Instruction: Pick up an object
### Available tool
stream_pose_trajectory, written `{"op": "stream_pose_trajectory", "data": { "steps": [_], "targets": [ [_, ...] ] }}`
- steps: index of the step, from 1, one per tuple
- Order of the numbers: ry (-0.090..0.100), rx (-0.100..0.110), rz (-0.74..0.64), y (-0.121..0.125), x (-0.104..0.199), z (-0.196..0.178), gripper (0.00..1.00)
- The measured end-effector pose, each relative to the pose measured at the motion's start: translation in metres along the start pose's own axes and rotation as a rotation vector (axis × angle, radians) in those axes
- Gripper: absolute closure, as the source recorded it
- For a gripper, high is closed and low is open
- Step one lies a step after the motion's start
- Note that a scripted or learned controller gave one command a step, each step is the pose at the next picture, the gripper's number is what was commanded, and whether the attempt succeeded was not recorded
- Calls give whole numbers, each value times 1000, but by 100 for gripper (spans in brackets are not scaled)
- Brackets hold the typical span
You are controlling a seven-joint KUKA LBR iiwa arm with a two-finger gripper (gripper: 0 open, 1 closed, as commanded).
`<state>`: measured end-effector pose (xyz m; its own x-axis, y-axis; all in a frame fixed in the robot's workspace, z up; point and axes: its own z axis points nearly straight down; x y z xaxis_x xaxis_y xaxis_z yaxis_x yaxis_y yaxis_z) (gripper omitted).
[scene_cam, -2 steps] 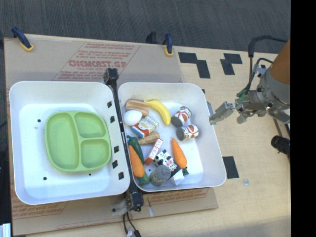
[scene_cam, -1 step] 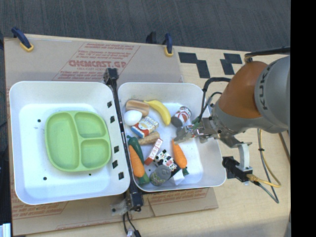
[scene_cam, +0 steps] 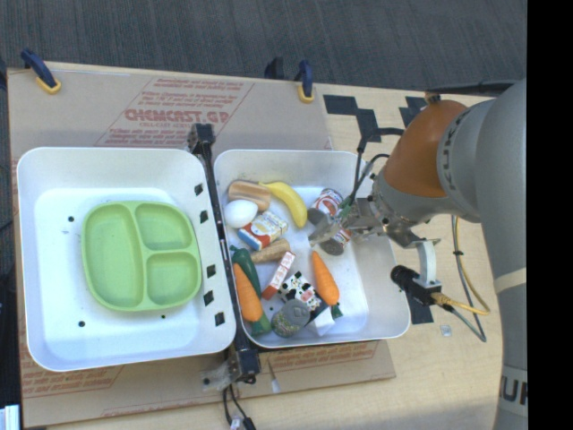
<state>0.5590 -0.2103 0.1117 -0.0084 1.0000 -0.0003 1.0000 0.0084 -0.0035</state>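
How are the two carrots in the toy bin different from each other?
The left carrot is longer and lies by the bin's left wall, next to a green vegetable. The right carrot is shorter and lies toward the middle, beside the black-and-white cow toy. Both are orange toy carrots lying flat in the right bin, tilted the same way, leafy end toward the camera.

The bench (scene_cam: 448,365) is pale wood, covered mostly by printed brown cardboard (scene_cam: 179,110). Two white bins sit on it: the right bin (scene_cam: 380,316) directly under the gripper (scene_cam: 333,233), the left bin (scene_cam: 36,267) well beyond it, edges touching.
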Motion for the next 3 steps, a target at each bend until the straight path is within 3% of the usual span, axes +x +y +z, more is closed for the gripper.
{"op": "stream_pose_trajectory", "data": {
  "steps": [1, 2, 3],
  "targets": [
    [-1, 0, -4, 0, -1, -11, 100],
    [0, -4, 4, -82, 14, -129, 100],
    [0, -3, 3, -71, 0, -130, 100]
  ]
}}
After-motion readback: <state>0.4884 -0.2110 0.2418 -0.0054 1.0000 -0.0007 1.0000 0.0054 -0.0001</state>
